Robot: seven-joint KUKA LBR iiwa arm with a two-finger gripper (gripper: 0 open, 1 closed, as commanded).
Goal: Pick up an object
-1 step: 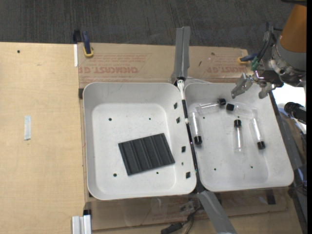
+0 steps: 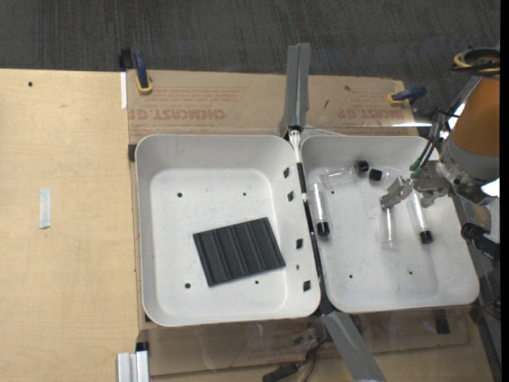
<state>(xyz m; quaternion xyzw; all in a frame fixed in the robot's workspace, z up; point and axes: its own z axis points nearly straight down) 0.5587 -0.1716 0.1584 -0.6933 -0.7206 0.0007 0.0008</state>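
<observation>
Your jaws point(image 2: 403, 191) hang over the right bin point(image 2: 382, 297) among clear tubes point(image 2: 321, 209), apart or together I cannot tell, while the ribbed dark panel point(image 2: 238, 251) lies in the left bin point(image 2: 159, 213).

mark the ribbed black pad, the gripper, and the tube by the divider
Pad point(image 2: 238, 251), camera view, centre of its ribbed face.
Gripper point(image 2: 395, 197), camera view, at its fingertips.
Tube point(image 2: 317, 208), camera view, mid clear body.
</observation>
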